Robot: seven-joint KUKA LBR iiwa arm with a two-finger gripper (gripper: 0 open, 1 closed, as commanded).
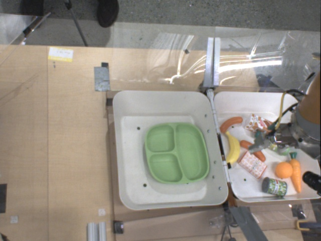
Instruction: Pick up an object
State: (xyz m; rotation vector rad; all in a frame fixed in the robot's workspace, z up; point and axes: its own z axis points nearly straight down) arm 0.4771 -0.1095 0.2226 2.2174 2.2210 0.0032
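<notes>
You find the gripper [265, 140] low in the right bin [235, 100], near its middle; I cannot tell its state. The toys lie around it: a yellow banana [232, 147] by the left wall, a sausage [231, 123] above it, a flat printed packet [252, 164] below, then an orange [284, 170], a carrot [296, 174] and a green can [275, 187] toward the front right corner. All look like light, stiff, smooth plastic. I think the banana is best: take it across its narrow middle. The round orange may slip. The left bin [125, 149] holds a green 3-part plate [176, 152].
</notes>
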